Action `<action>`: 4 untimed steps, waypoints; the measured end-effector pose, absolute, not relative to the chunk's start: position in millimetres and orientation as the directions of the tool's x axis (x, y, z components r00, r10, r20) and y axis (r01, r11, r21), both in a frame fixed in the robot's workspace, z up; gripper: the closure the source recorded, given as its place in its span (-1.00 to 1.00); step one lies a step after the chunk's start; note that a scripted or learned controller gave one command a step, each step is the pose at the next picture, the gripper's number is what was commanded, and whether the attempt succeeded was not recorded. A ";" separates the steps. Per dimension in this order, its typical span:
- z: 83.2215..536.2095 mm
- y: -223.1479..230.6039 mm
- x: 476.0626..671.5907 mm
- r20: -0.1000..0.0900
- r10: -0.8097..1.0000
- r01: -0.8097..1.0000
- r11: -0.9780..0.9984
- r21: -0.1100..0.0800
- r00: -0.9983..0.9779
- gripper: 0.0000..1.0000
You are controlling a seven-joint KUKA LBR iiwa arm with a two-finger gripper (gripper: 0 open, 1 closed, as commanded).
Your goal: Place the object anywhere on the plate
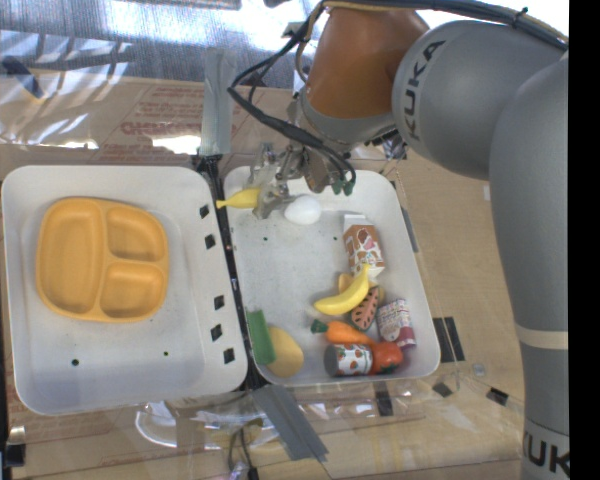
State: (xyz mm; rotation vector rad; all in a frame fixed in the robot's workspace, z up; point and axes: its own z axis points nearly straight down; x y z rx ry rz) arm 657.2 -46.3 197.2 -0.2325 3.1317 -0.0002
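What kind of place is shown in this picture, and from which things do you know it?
Probably a robot research lab: a grey KUKA arm reaches over two shallow white bins, one holding a yellow divided plate, the other toy foods such as a plastic banana.

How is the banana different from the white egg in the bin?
The banana is yellow, long and curved; the egg is white and round. The banana lies in a crowd of toy foods near the right bin's lower end, touching others; the egg sits apart at the upper end, right beside the claw. Both lie in the same bin, not on the plate.
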 end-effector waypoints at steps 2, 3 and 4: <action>307.4 47.4 521.3 -0.002 -0.638 -0.638 0.770 -0.001 -0.770 1.00; 430.3 93.6 508.5 -0.006 -0.755 -0.754 0.656 -0.007 -0.656 1.00; 395.3 149.7 500.6 -0.002 -0.828 -0.828 0.561 -0.002 -0.561 1.00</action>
